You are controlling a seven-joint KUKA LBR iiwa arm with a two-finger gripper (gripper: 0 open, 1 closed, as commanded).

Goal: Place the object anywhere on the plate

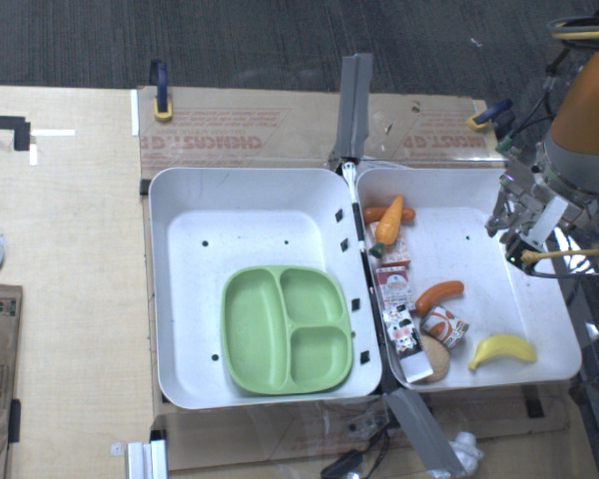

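Camera view puts my gripper [524, 230] at the right edge of the frame, hanging over the right rim of the right bin [479, 193], with the grey arm and its orange band above it toward the upper right. I cannot tell how the tool is set; it is small and cluttered with cable from this angle, and I see nothing held in it.

The green plate [286, 328] lies in the lower middle of the left bin [180, 208], three compartments, nothing on it. Every candidate object sits in the right bin: a carrot [388, 225] at its upper left against the divider, a red sausage [439, 293] in the middle, a banana [503, 350] at the lower right, and a small carton [403, 331] with other packets stacked along the divider at lower left.

So I judge the pick has yet to begin. To do it well, I would choose something that stands apart from its neighbours. The banana is the best bet: it lies alone, near the arm, with bare bin floor around it. I would close across its narrow width near the middle of the curve, lift straight up well clear of the divider before travelling left, and set down over the plate's large left compartment rather than on a ridge, where it could roll.
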